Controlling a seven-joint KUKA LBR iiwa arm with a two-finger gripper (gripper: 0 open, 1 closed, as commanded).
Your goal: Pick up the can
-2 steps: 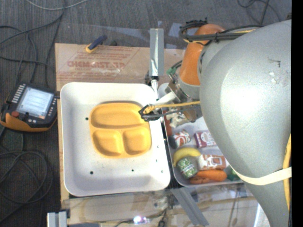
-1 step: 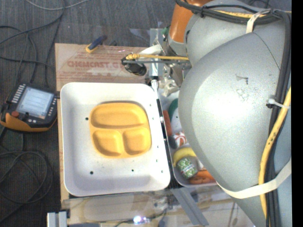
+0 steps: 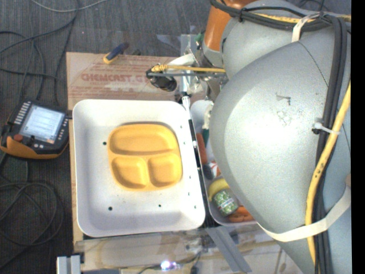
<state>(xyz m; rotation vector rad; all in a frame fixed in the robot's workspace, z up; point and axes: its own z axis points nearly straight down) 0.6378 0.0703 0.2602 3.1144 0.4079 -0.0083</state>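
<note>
Watching the feed, I had the grey arm (image 3: 274, 130) sprawled across most of the right bin (image 3: 212, 213), its orange band (image 3: 228, 10) up at the far side of the view. The gripper (image 3: 183, 87) sat at the far end of the seam between the two bins, a clutter of metal parts and cable. I could not tell whether it was open or closed, or whether it had hold of anything.

The can (image 3: 225, 201), green-labelled with a yellowish top, lay in the right bin, well apart from the gripper, toward the near edge and a little to its right in the picture. It poked out just under the arm's bulk. Orange and red items (image 3: 242, 213) lay beside it, partly covered.

To the gripper's left and nearer the camera, the left bin (image 3: 91, 210) held a yellow divided tray (image 3: 145, 156), flat and roughly centred. Brown cardboard (image 3: 114, 76) showed beyond that bin, with a blue and yellow tool (image 3: 116, 51) at its far edge. Far left of the gripper, a teach pendant (image 3: 37, 130) rested on the floor.
</note>
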